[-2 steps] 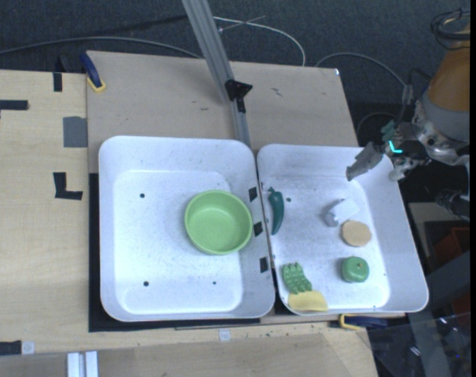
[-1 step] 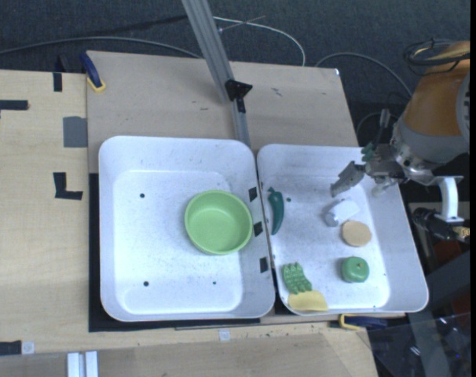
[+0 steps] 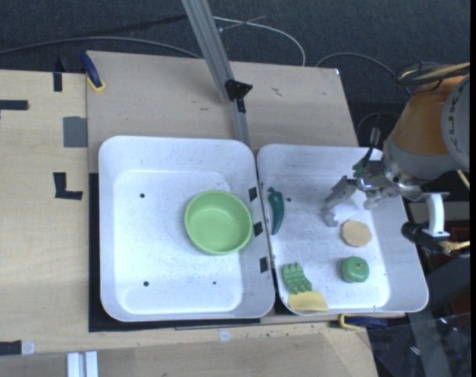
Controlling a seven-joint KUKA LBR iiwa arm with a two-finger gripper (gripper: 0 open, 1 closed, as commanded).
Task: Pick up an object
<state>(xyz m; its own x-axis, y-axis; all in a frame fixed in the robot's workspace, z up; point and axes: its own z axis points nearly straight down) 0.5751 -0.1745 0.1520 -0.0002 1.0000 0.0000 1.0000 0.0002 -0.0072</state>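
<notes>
Gripper [image 3: 332, 210] hangs over my right bin [image 3: 301, 163]; finger spread I cannot tell. Nearest target: tan round biscuit [image 3: 356, 233], just beside and below-right.

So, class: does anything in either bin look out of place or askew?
Mostly tidy. The yellow piece lies up on the right bin's front rim, not flat on the floor, and the green pepper sits against the divider beside the left bin's green bowl.

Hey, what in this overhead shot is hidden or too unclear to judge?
- End effector: blurred, finger opening unreadable.
- Arm: cut off by the right edge.
- Yellow item: too small to identify; overlaps the right bin's front rim.
- Green pepper: lies by the bins' shared wall, contact unclear.
</notes>
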